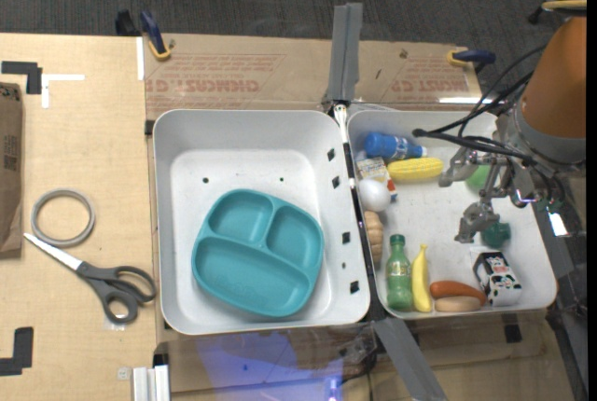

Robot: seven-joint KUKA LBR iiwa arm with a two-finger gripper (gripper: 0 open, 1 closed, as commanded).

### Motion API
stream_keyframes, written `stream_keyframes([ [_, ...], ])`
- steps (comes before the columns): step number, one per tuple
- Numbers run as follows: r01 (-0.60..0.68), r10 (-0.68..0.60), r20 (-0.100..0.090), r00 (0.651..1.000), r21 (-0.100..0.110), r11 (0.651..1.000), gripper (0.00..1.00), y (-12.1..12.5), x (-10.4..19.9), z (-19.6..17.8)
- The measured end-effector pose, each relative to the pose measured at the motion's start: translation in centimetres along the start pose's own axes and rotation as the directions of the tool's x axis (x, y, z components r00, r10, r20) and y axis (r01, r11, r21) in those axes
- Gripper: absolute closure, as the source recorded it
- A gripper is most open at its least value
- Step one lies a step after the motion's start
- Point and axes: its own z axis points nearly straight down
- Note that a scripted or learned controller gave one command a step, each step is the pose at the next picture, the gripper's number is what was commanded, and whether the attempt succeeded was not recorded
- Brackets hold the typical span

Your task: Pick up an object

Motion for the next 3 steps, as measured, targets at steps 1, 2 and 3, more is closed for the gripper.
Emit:
stream_keyframes([
  [1, 0.015, -0.015, -0.002, 1.000, 0.000, 1.000, 0.00, -0.2, 3.1, 11.0],
  [2, -0.071, 0.071, -0.002, 0.997, -0.001, 0.997, 0.00, 1.4, 3.8, 14.5],
  [3, -0.102, 0.102, -0.002, 0.995, -0.001, 0.995, 0.00, 1.5, 4.4, 14.5],
])
